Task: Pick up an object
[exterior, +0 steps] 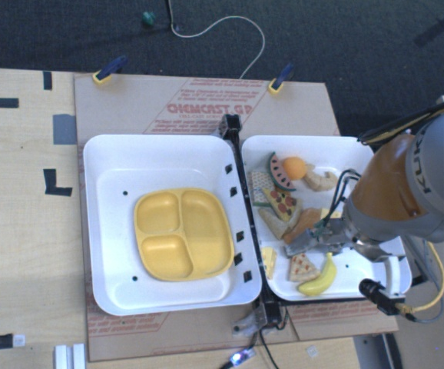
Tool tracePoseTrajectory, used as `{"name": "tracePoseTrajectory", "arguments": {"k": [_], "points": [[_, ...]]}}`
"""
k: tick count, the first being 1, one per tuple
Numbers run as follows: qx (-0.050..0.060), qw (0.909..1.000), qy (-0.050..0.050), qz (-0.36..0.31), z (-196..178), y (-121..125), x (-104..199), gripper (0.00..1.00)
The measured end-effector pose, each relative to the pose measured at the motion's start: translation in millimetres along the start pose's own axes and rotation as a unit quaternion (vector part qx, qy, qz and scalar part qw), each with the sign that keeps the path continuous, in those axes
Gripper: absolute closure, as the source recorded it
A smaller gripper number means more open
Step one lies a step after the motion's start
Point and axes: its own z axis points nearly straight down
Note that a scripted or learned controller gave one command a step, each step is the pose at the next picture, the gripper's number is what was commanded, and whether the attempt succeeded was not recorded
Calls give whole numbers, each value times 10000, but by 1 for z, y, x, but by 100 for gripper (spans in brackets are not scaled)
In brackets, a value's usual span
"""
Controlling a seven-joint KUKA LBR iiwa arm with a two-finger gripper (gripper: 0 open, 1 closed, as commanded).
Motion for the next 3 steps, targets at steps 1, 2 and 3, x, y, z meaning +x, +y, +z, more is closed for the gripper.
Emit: {"name": "tracePoseTrajectory", "arguments": {"k": [1, 2, 3], "points": [[-8, 10000, 1, -1, -13, 1, 0, 100], [-24, 10000, -1, 0, -55, -2, 3, 100], [-29, 10000, -5, -1, -97, -3, 2, 100]]}}
